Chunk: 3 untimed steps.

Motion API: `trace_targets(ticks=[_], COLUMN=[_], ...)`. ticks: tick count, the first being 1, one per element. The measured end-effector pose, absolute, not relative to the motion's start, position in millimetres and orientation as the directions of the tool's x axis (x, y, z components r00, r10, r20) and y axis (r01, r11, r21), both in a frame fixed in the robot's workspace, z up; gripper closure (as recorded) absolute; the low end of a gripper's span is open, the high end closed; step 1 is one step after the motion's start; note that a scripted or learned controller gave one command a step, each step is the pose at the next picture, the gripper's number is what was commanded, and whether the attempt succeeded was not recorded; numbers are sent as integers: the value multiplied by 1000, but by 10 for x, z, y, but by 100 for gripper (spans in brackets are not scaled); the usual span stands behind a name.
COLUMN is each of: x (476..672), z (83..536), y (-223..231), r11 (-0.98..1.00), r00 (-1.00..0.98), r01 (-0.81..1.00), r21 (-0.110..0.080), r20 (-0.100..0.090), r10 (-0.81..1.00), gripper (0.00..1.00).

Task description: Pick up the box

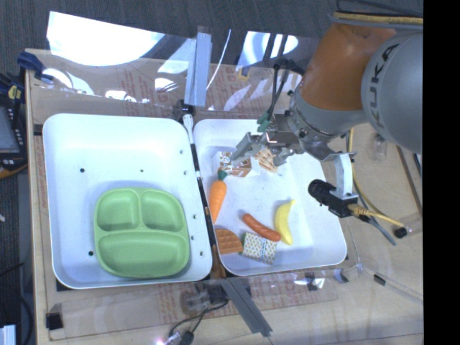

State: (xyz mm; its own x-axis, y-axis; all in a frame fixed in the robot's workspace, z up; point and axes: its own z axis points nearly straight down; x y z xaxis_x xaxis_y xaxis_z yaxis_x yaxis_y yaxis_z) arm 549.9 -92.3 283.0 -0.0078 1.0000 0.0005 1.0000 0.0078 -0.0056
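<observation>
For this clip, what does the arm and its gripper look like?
A bulky grey arm with a broad orange band and dark "KUKA" lettering. The small metal two-finger gripper is silvery grey, with thin dark cables running to it.

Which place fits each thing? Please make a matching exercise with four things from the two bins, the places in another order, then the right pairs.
Things:
1. green divided plate
2. carrot
3. banana
4. patterned box

Places:
A. right bin, near its front edge
B. left bin
C. right bin, beside the wall between the bins
D. right bin, right of the sausage

Pairs: 1-B, 2-C, 3-D, 4-A
</observation>
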Motion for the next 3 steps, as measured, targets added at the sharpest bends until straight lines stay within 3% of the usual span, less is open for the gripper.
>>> trace_targets(ticks=[1,2,3], x=[5047,5638,6253], z=[2208,1122,978], y=[-1492,-1556,-1378], r11=[-2,9,129], r00=[2,-9,-129], r01=[1000,1000,992], r21=[-5,-7,8], r20=[-1,0,-17], r10=[1000,1000,991], gripper=[0,0,0])
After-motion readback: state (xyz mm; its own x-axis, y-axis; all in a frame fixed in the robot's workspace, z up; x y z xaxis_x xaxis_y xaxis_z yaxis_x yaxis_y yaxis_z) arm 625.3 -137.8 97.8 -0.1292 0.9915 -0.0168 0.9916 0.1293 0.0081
